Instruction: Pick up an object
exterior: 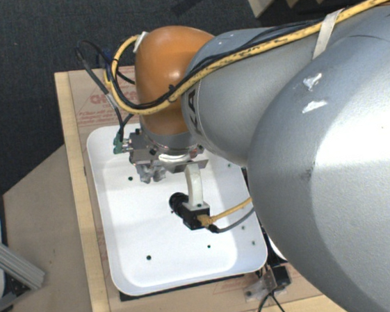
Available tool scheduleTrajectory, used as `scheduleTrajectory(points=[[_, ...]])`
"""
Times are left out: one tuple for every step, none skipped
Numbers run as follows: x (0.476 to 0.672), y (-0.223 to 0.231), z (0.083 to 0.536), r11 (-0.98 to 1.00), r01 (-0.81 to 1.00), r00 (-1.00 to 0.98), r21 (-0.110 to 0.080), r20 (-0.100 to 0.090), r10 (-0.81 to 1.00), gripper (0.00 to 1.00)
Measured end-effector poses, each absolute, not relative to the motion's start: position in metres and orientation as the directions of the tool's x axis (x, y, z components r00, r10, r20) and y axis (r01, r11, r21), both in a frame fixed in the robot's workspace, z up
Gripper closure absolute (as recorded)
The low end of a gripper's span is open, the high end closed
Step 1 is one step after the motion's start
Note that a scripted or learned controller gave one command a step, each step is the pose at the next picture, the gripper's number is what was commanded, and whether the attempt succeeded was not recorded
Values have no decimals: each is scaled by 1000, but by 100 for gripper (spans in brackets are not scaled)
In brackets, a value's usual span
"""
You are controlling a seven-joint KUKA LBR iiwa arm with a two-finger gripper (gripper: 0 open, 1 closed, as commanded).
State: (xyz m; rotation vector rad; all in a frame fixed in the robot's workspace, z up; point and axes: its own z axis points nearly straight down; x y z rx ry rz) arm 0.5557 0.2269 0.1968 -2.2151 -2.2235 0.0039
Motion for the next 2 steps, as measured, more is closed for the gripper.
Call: scheduleTrajectory(points=[[557, 225, 208, 2, 1000, -2, -1, 1, 1000, 100], [557, 226, 218, 3, 1000, -3, 0, 0, 1000, 100]])
